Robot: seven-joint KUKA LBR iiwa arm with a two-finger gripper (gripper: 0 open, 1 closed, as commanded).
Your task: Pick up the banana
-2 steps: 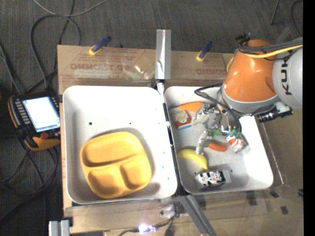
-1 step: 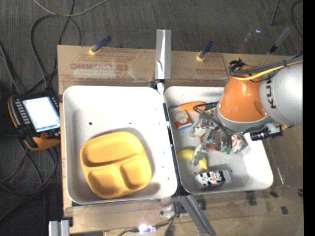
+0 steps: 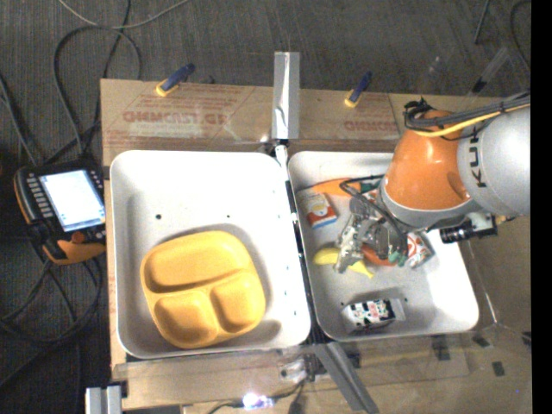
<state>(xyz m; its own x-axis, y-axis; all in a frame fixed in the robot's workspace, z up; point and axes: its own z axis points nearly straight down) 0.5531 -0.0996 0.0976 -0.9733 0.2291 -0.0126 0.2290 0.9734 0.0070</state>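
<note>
- Two shallow white bins sit side by side on the desk (image 3: 198,115), a cardboard-topped surface with blue-and-yellow clamps at its far edge; the left bin (image 3: 129,197) carries a yellow divided tray (image 3: 204,287), the right bin (image 3: 457,304) holds the clutter and the task's fruit.
- Reaching in from the right, the grey arm with its orange band (image 3: 427,179) hangs low over the middle of the right bin, covering much of what lies beneath.
- Beside the bins on the left, a handheld control pendant (image 3: 65,201) lies lit, apart from the work.
- At the arm's tip, the gripper (image 3: 355,250) points down into the bin, right at the banana; whether its fingers are apart or together cannot be told, since metal parts and wrappers blur into one another there.
- Partly hidden, the banana (image 3: 328,257) lies on the floor of the right bin near its left wall, one yellow end showing left of the gripper and another bit just below it.
- Nearby sit a small orange-and-white packet (image 3: 320,210), a crumpled colourful wrapper (image 3: 405,250) and a dark printed pack (image 3: 373,311) near the front wall.
- Judged from this, the approach looks done; a firm grip and the lift remain, as the fruit appears to rest on the bin floor.
</note>
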